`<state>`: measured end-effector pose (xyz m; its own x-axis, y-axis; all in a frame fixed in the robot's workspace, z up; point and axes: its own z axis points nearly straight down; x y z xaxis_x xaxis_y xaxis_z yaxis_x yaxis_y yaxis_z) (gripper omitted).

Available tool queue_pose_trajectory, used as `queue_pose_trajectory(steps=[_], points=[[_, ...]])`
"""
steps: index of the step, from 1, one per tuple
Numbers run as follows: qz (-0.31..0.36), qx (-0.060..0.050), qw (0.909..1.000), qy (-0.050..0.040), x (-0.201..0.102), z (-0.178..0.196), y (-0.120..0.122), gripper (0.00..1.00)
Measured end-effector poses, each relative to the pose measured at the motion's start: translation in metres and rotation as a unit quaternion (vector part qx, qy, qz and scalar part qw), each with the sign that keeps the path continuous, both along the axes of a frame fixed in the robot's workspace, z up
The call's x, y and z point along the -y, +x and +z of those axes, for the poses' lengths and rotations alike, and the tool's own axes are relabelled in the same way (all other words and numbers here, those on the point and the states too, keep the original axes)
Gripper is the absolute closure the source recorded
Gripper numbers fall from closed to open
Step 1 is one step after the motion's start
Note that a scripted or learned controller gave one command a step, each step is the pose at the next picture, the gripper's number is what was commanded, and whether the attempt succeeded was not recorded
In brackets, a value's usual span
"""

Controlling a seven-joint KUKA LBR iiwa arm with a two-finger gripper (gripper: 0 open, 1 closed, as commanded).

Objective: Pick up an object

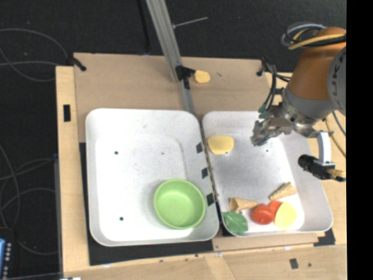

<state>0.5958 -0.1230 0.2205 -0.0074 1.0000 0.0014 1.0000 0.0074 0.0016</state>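
Camera view. The arm [312,74] reaches in from the right and carries its end effector [262,134] over the upper part of the right bin [250,121]. Whether it is spread or pressed together cannot be told from here; nothing is seen between its tips.

The nearest candidate for the pick is a pale yellow piece [221,144], rounded and slightly wider than tall, lying flat on the bin floor near the bin's upper left corner, just beside the divider. It lies to the left of the end effector and a little lower in the picture, with bare bin floor between them.

Other objects cluster at the bin's lower edge, well apart from the end effector: a green piece [235,221], a red piece [263,213], a yellow round piece [285,215] and two tan wedges [242,203] [282,191]. A green bowl [179,203] sits in the left bin [116,133]. A small yellow piece [202,76] rests on the desk [116,80] beyond the bins.
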Motion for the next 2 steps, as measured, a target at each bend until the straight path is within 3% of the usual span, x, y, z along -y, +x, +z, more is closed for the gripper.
queue_pose_trajectory(steps=[2], points=[[0.001,0.001,1.0000,0.0005,-0.115,0.022,0.032,1.00]])
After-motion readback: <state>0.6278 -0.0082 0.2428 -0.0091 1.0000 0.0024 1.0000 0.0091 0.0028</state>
